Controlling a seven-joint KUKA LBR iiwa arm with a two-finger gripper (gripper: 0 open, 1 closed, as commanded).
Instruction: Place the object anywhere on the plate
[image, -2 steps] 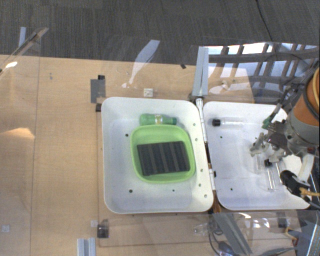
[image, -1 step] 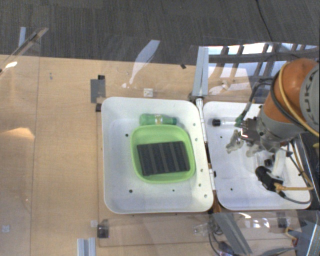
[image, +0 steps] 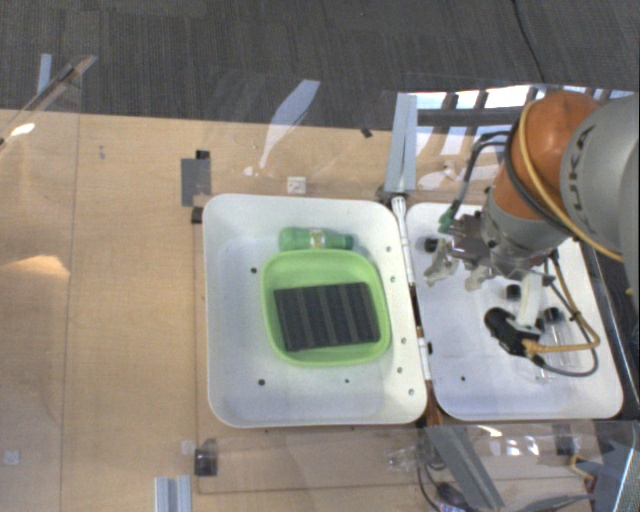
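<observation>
A green square plate (image: 274, 290) sits in the middle of the left bin (image: 232, 385). A dark grey ridged slab (image: 326, 316) lies flat on the plate, inside its rim. My gripper (image: 456, 272) hangs over the back left part of the right bin (image: 470, 385), well apart from the plate. Its two pale fingers (image: 437, 263) stand open with nothing between them.
A small green bottle-like thing (image: 314, 240) lies on its side just behind the plate, near the left bin's back wall. The raised divide between the bins (image: 411, 300) runs between the gripper and the plate. The arm's bulk covers the right bin's back right.
</observation>
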